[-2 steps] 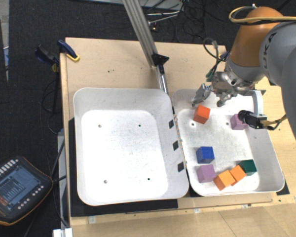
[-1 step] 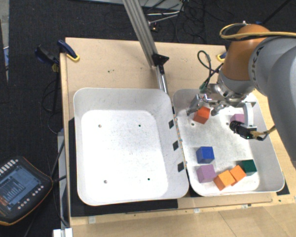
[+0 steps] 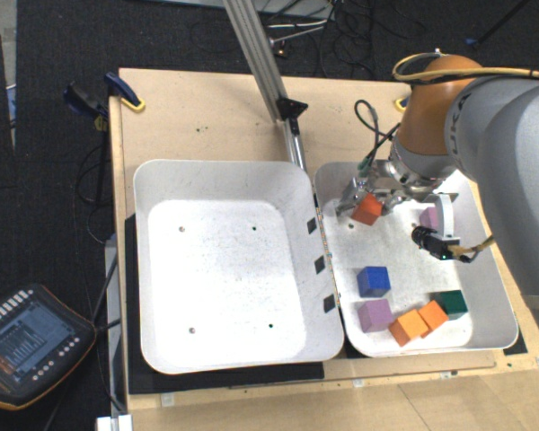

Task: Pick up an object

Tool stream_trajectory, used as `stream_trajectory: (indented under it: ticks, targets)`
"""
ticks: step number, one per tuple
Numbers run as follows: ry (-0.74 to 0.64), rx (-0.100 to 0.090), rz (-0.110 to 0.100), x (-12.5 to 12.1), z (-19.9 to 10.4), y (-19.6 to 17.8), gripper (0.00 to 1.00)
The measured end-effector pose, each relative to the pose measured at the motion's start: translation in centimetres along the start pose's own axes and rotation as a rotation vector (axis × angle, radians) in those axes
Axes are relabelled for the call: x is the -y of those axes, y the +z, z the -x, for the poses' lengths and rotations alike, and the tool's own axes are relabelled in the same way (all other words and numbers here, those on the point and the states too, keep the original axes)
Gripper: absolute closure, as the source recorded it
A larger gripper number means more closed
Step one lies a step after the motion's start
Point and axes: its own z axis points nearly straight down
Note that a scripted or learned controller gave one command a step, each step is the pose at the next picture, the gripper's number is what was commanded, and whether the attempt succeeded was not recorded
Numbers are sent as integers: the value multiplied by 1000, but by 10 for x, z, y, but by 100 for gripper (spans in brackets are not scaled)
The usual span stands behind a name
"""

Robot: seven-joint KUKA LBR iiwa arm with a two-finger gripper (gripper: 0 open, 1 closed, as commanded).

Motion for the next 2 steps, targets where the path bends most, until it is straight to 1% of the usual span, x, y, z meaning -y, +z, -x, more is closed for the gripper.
stream_trajectory:
  ticks: [1, 2]
  targets:
    - [0, 0, 4, -1, 0, -12, 100]
    - [-4, 0, 8, -9, -8, -68, 100]
